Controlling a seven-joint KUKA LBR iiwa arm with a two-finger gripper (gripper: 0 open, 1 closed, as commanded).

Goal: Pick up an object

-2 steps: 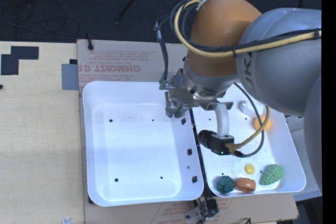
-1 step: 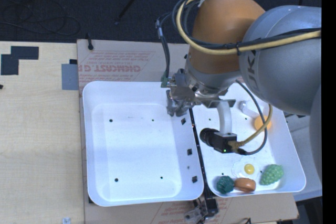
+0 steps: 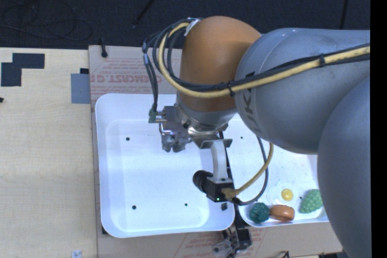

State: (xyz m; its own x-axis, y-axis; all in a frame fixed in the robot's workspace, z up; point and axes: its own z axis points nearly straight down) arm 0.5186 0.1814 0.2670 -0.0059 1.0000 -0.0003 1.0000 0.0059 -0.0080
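The pincer [image 3: 173, 141] hangs over the left bin [image 3: 121, 202]; how open it is, I cannot tell. Approach step, I judge: next it must reach the orange object [image 3: 282, 212] at lower right.

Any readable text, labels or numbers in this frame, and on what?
Red print on the cardboard behind the left bin: upside down, blurred and partly hidden; not readable.
Red print at the cardboard's front edge: too blurred to read.
No other text can be seen.
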